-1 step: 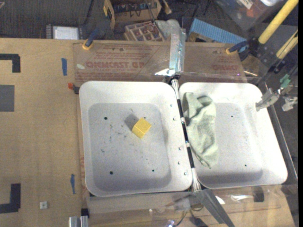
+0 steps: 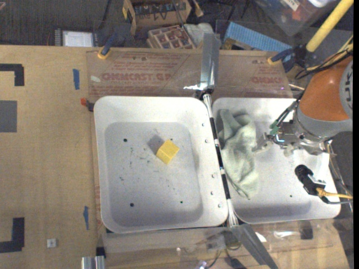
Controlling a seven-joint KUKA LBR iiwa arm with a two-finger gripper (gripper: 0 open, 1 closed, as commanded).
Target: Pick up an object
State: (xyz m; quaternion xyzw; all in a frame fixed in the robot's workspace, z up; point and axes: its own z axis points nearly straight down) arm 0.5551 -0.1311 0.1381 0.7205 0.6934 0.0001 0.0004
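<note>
Lying just beside the fingers (image 2: pixel 262 145) is a cloth (image 2: pixel 238 150).

- Left bin (image 2: pixel 104 150): smooth white plastic, faintly glossy, flecked with dark specks.
- Cloth (image 2: pixel 238 150): soft, crumpled pale fabric, matt.
- Yellow block (image 2: pixel 168 152): matt, smooth faces.
- Bench (image 2: pixel 45 150): bare matt wood board.

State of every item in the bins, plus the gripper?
Yellow block: lying loose in left bin, untouched.
Cloth: crumpled, against the left wall of right bin.
Gripper: low over right bin, at the cloth's right edge; hold not discernible.
</note>
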